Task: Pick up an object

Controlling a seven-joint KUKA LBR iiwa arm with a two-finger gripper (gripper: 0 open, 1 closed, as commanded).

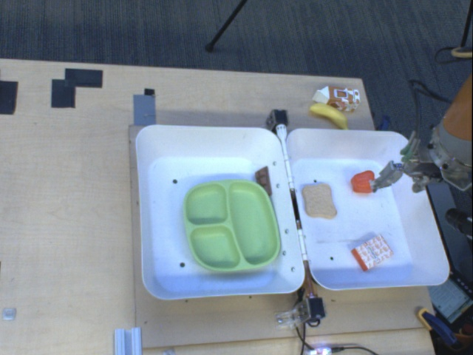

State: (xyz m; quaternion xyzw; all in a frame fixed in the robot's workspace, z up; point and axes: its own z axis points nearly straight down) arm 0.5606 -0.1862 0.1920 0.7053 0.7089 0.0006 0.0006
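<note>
Smooth white bin [414, 268], possibly rounded tomato [362, 182]

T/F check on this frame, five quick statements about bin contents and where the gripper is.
1. The green divided plate lies in the left bin. True.
2. The right bin holds three loose items. True: a red object, a tan bread slice and a red-and-white packet.
3. The banana lies inside the right bin. False: it lies on the bench beyond the bin's far rim, beside a small carton.
4. The gripper is over the left bin. False: it is in the right bin, next to the red object.
5. The bread slice rests on the green plate. False: it lies on the right bin's floor, near the divider.
</note>
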